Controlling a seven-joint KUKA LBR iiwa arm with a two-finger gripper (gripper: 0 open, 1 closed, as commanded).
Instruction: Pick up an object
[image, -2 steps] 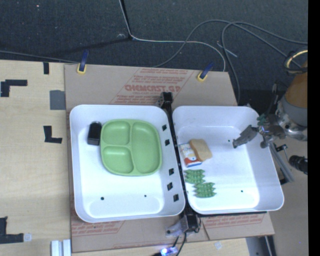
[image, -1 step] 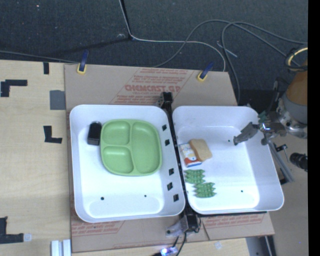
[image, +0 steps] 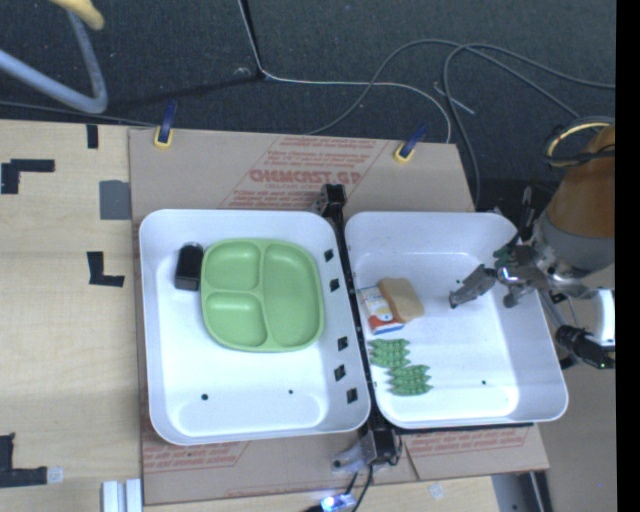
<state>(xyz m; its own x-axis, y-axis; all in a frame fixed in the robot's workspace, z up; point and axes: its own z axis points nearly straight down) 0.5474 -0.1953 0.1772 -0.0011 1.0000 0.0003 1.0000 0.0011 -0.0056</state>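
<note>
The arm (image: 575, 215) reaches in over the far right rim of the right bin (image: 500, 395), and its gripper (image: 472, 290) hangs above that bin's bare floor, pointing toward the bin's middle. Nothing sits between the fingers. From this slanted view they look drawn fairly close together, though how narrow the gap is I cannot tell for sure.

Taking the right bin as the landmark: the things that could be picked all lie along its left side, close to the wall it shares with the left bin (image: 170, 300). A tan block (image: 402, 297) lies nearest the gripper, touching a small red-and-white packet (image: 380, 311) just to its left. Nearer the bin's front edge lie two green pea pods (image: 400, 366), one just behind the other. The gripper is apart from all of them, with bare white floor between.

Beyond the shared wall, the left bin holds a green divided plate (image: 263, 296) with a small black object (image: 189, 266) at its left rim.

I judge this to be the approach step: no object is chosen by contact yet. The next move probably calls for carrying the gripper left over the tan block or the packet, spreading the fingers enough to straddle it, then descending straight. The two touching items may be caught or nudged together.
</note>
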